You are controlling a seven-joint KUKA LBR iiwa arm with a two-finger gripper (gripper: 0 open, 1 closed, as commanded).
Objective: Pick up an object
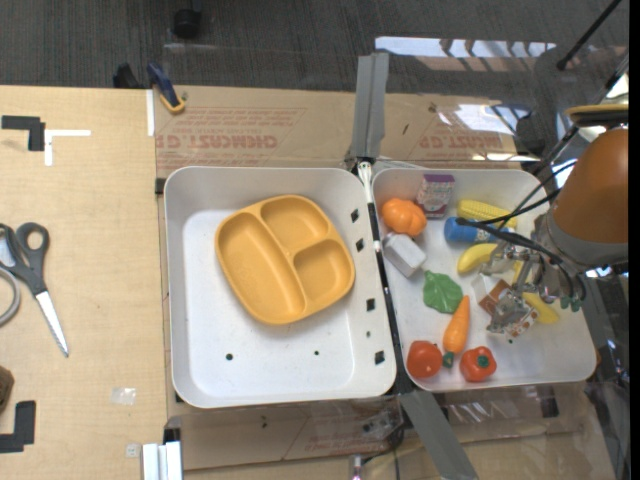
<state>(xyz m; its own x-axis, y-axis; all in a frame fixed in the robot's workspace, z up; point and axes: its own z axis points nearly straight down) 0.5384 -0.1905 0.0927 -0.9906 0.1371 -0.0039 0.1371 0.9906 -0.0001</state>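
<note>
The arm reaches in from the right and its gripper [512,303] hangs low over the right side of the right bin [575,368], amid cables and metal parts that make it impossible to tell whether the jaws stand apart or together, or whether anything sits between them. The candidates for picking all lie in this bin: a yellow banana [478,256] just left of the gripper, an ear of corn [484,210] and a blue piece [460,230] above it, a carrot [457,325] and a green leafy piece [441,292] to the left, and a tomato [423,359] and a red pepper [478,364] near the front wall. The main risk, as I judge it, is crowding: things lie close beside the gripper, so a closing could pinch two at once or nudge the banana away without holding it. Smooth, rounded toy food may also squirt out of a grip taken off-centre. A small yellowish piece [543,311] by the wrist is half hidden, so a grasp aimed there is uncertain. The left bin [190,298] with its orange divided plate [285,258] plays no part.
</note>
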